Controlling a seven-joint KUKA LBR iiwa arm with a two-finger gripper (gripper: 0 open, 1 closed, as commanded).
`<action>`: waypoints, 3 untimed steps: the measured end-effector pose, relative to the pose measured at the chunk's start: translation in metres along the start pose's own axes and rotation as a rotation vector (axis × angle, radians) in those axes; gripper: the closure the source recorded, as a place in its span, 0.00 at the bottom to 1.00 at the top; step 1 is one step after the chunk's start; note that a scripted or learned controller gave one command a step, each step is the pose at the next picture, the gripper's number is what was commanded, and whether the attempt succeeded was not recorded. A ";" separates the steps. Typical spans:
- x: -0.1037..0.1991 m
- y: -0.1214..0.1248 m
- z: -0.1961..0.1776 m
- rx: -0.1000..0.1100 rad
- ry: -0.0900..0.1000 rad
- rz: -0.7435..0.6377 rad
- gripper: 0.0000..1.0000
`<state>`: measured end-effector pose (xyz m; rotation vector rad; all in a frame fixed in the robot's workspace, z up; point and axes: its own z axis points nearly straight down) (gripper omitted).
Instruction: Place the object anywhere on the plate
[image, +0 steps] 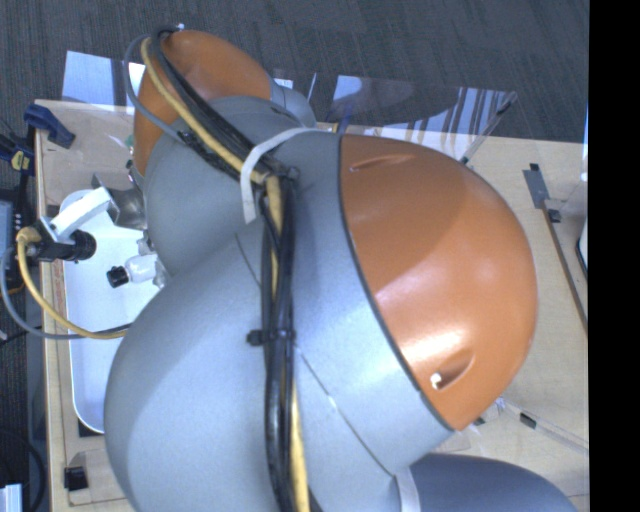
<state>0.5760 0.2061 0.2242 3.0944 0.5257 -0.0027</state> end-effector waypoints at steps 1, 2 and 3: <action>-0.075 0.030 0.009 0.007 -0.005 0.005 1.00; -0.132 0.074 -0.021 0.008 -0.002 -0.400 1.00; -0.077 0.077 0.020 0.008 -0.004 -0.423 1.00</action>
